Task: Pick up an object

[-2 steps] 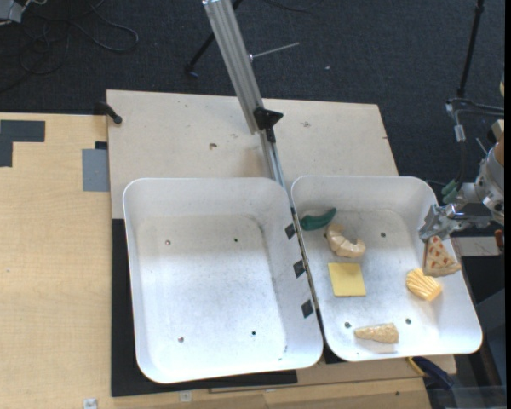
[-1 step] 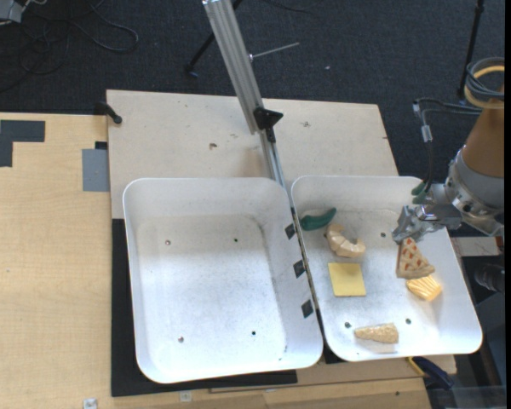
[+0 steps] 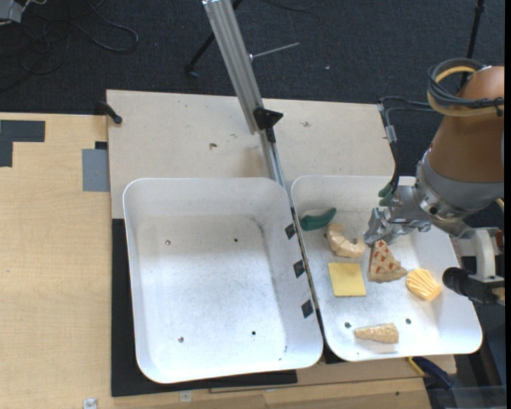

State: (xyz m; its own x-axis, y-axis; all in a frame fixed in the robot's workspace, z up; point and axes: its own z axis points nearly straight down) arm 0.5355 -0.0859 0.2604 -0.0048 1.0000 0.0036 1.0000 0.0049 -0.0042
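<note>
Bins sit side by side on the counter (image 3: 187, 139): the left bin (image 3: 153, 196) shows only dark specks on its floor, while the right bin (image 3: 460, 335) holds a green piece (image 3: 318, 220), a pale curved piece (image 3: 346, 244), a yellow square (image 3: 347, 279), a tan wedge (image 3: 377, 334), a pizza-slice toy (image 3: 383, 262) and a ridged yellow shell (image 3: 423, 284). The pincer (image 3: 381, 233) hangs low just above the pizza-slice toy's tip, apparently touching it; the wrist hides its tips, so I cannot tell whether they are spread or pressed together.
</note>
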